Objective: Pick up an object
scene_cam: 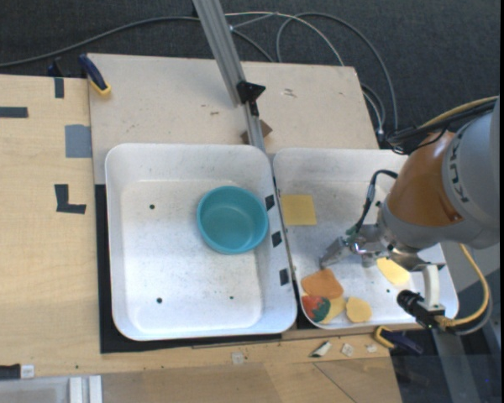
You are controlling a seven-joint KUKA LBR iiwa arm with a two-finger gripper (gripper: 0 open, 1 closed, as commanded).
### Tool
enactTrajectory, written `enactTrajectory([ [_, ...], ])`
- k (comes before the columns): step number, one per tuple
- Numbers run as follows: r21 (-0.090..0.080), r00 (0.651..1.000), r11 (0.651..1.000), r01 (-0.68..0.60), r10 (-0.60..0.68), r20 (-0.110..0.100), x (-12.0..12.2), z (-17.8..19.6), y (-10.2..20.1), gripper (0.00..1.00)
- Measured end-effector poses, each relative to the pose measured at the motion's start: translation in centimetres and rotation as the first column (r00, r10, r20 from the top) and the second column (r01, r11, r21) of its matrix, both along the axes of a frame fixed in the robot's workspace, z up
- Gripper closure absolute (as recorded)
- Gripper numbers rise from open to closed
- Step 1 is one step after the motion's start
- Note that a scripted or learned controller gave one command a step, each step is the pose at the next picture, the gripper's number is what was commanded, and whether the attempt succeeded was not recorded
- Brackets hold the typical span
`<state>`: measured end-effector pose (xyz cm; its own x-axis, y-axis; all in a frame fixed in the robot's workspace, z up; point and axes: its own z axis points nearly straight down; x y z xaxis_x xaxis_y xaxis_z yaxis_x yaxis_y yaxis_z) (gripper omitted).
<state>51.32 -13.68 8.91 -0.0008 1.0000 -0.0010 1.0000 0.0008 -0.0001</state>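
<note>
My gripper (346, 250) hangs over the middle of the right bin (336, 168), under the orange-banded wrist. Just below and left of it lies an orange piece (322, 284). A red and green piece (317, 308) and a round yellow piece (358, 310) rest near the bin's front wall. A pale yellow piece (392, 270) lies just right of the gripper, partly under the arm. A flat yellow square (300, 210) sits farther up on the left side of the bin, apart from the gripper. I see nothing held in the gripper.
The left bin (134, 225) holds a blue bowl (232, 218) close to the wall between the bins. A grey pole (227, 53) slants over the bench behind both bins. Cables run along the back right.
</note>
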Motion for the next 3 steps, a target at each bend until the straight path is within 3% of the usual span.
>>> enactTrajectory([
  [1,0.002,1.000,1.000,-0.001,0.001,-0.002,0.0,1.0,0.1,1.00],
  [3,0.000,1.000,1.000,-0.001,0.001,0.003,0.3,11.6,0.6,1.00],
])
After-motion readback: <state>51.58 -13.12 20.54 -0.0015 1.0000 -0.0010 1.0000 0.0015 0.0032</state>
